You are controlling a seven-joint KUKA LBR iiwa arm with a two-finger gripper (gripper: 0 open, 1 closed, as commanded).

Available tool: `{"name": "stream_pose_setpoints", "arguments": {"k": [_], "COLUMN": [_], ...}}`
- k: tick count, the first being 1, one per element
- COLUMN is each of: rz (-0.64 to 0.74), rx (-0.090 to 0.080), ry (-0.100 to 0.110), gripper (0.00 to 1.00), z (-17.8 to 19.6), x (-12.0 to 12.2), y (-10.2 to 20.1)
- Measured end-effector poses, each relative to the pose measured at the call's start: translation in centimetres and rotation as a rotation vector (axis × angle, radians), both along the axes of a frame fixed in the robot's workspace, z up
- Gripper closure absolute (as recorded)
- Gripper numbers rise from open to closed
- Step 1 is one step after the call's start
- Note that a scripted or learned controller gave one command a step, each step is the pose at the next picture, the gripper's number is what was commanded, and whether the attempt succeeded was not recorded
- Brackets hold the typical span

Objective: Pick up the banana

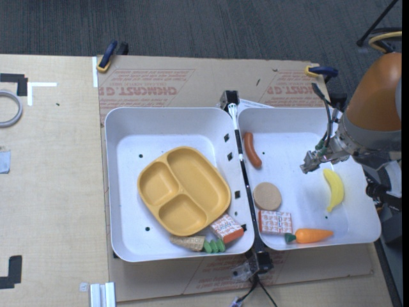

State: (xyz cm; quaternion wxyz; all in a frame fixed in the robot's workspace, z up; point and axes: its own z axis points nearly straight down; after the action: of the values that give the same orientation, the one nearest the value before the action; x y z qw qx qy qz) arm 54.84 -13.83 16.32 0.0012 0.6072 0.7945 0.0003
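Banana (pixel 333 190) lies between tool (pixel 312 163) and carrot (pixel 311 235).

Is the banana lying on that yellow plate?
No. The banana lies on the floor of the right bin, while the yellow plate sits in the left bin.

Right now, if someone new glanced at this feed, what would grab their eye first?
Probably the big yellow divided plate filling the middle of the left bin, with small toy foods bunched at its lower edge. Next, the grey arm with its orange band entering from the right, its gripper hanging over the right bin just up and left of the banana, which lies loose on the bin floor.
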Motion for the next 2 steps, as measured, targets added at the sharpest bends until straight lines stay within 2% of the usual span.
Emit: {"name": "stream_pose_setpoints", "arguments": {"k": [1, 2], "rz": [0.0, 0.12], "rx": [0.0, 0.0], "ry": [0.0, 0.001], "gripper": [0.0, 0.0], "z": [0.0, -6.3], "x": [0.0, -3.4], "y": [0.0, -5.0]}}
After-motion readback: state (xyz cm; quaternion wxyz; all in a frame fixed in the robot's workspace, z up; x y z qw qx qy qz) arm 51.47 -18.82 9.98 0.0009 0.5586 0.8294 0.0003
